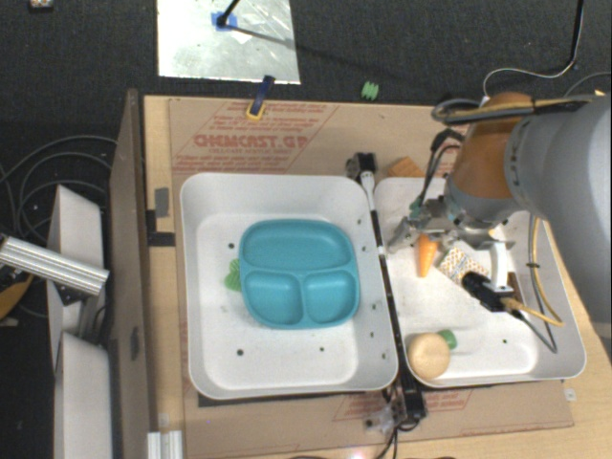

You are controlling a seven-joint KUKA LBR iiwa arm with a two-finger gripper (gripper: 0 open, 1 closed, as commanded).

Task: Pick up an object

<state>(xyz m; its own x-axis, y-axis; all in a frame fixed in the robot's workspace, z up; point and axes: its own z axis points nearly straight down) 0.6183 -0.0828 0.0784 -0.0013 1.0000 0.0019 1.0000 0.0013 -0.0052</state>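
Orange plastic, the carrot (424,255) is seen lying in the right bin (564,352) beside the jaws (442,242), whose spread cannot be told. It is judged light, stiff, slippery, best gripped across its thicker middle.

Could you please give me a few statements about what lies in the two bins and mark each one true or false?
1. A blue divided plate lies in the left bin. True.
2. The orange carrot lies in the left bin. False: it lies in the right bin, below the arm's wrist.
3. A pale round ball sits near the front left corner of the right bin. True.
4. The plate is stacked on the ball. False: they lie in separate bins.
5. Something small and green peeks out at the plate's left edge. True.
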